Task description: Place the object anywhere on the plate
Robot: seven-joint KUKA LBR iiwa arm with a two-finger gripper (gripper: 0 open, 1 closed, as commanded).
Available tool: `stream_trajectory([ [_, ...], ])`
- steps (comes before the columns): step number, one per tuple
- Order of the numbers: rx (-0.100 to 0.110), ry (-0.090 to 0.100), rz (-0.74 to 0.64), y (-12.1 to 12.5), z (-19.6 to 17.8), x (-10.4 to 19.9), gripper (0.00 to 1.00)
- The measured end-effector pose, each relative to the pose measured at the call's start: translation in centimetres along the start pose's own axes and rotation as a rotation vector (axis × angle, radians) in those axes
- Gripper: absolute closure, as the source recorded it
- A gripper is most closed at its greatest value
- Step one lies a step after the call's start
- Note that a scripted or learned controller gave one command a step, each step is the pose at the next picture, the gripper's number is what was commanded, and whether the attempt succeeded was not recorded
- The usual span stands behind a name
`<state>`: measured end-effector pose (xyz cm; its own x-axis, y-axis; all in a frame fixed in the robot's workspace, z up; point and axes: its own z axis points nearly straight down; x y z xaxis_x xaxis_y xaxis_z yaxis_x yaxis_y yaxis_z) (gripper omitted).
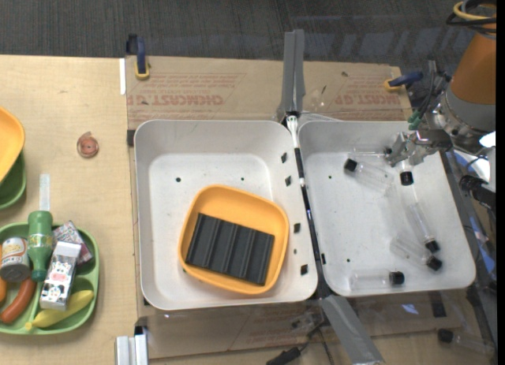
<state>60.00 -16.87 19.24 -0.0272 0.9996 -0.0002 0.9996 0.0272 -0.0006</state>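
The gripper [406,150] hangs at the right bin's [339,277] far right corner; whether its jaws are parted or clenched cannot be told. The dark ridged object [230,248] already lies on the orange plate [197,210] in the left bin [158,198], suggesting placement is done.

Green tray [79,308] of toy food (bottle [39,241], sausage [17,299]) sits far left.

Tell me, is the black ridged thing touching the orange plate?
Touching. The camera view shows the black ridged block lying flat inside the orange plate, resting on its surface with the rim around it.
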Motion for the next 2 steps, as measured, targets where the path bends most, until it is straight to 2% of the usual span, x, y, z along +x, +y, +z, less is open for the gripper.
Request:
stream_trajectory([
  [1, 0.000, 0.000, 0.000, 0.0, 0.0, 0.0, 0.00],
  [2, 0.002, 0.000, 0.001, -5.8, -5.1, 4.7, 0.00],
])
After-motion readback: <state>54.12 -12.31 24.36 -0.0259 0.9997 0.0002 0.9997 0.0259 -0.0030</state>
